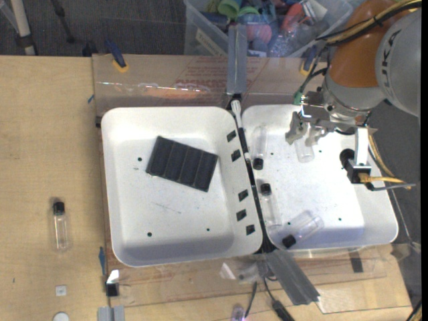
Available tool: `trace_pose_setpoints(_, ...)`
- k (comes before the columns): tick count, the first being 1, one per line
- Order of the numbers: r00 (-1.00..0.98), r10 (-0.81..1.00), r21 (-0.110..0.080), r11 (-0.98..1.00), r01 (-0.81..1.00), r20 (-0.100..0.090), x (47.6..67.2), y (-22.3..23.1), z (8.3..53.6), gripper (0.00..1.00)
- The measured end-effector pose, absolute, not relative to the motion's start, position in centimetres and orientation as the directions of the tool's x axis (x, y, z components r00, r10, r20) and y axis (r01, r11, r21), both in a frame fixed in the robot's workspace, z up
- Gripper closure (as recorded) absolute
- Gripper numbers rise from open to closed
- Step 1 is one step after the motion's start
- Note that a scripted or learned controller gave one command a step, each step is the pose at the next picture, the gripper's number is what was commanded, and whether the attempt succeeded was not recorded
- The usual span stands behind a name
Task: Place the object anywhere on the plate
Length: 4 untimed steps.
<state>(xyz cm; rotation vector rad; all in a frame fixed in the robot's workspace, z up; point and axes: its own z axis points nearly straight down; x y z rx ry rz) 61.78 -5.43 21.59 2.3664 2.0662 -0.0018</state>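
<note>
Gripper [302,131] hung over right bin [374,226] near a clear vial [305,147], grip state unclear; dark plate [182,163] lay in left bin [134,246], awaiting the object

1. Left bin [120,239]: holds a dark ribbed plate [182,163], lying flat and tilted, toward 11 o'clock of the bin's centre.
2. Right bin [374,223]: clear vials with black caps. One [258,146] lies along the left wall at 10 o'clock, another [267,202] just below it, a third [302,227] at 6 o'clock.
3. Gripper [302,131]: hangs over the right bin's upper part at 12 o'clock, just above a clear object [305,151]; contact cannot be judged.
4. Bench [40,146]: one stray vial [60,225] lies at 9 o'clock, well apart from the bins.
5. Clear tub [200,12] of coloured items sits at 12 o'clock beyond the bins.
</note>
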Motion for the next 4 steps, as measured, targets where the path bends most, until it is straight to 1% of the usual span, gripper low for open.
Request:
trace_pose_setpoints(1, 0.360, 0.933, -0.005, -0.360, 0.933, 0.000, 59.9, -2.0, 21.0, 1.00)
trace_pose_setpoints(2, 0.713, 0.702, -0.004, -0.713, 0.702, -0.003, 58.8, 1.3, 20.1, 1.00)
trace_pose_setpoints(3, 0.916, 0.401, -0.001, -0.916, 0.401, -0.003, 58.9, 3.4, 19.9, 1.00)
trace_pose_setpoints(4, 0.979, 0.205, 0.000, -0.979, 0.205, 0.000, 56.9, 9.4, 24.3, 1.00)
